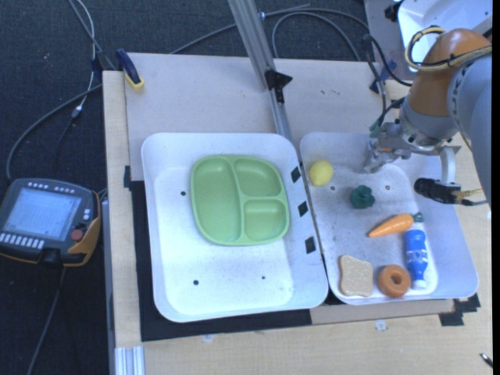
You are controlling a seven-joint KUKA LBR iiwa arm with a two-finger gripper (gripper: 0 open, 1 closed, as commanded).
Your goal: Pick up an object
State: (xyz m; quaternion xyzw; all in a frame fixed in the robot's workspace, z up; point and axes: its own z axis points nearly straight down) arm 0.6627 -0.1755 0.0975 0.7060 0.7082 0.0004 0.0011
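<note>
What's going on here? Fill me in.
A grey robot arm reaches in from the right, its gripper low over the back of the right bin. That bin holds a yellow ball, a dark green toy, a carrot, a blue bottle, a toast slice and a donut. Nothing looks picked up yet. The left bin holds a green divided plate.

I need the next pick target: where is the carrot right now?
The carrot lies in the right bin, toward its near right side, just left of the blue bottle and above the doughnut.
</note>
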